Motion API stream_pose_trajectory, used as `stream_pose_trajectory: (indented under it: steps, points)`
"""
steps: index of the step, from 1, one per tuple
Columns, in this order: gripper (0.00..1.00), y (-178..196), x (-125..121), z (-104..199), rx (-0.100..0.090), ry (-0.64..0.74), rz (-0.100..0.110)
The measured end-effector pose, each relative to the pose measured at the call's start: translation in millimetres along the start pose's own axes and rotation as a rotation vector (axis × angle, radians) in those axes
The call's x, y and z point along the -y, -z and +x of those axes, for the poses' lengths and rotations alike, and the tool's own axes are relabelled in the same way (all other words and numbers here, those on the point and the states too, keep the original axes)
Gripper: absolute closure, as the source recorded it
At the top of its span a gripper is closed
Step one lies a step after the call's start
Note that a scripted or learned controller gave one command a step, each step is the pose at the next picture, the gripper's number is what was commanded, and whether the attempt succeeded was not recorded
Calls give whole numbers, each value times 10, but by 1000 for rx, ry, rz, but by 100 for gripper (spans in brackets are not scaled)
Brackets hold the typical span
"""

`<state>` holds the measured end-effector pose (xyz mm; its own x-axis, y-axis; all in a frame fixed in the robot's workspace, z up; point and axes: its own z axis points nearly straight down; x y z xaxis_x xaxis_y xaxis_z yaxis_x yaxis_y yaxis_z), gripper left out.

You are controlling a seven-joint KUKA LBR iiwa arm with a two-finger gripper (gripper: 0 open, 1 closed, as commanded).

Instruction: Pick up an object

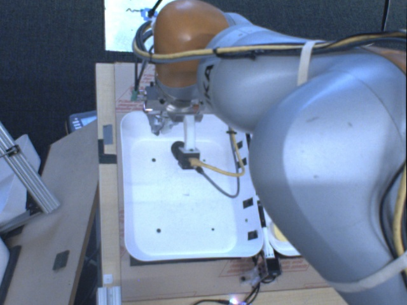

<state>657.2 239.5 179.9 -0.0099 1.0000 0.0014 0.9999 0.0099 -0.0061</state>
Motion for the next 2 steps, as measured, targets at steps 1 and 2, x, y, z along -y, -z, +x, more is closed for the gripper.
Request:
stream_pose_trajectory:
  steps: [1, 2]
  points:
    - [100, -710, 379, -53, 2, -10, 0]
    - [100, 1113, -145, -91, -4, -7, -27]
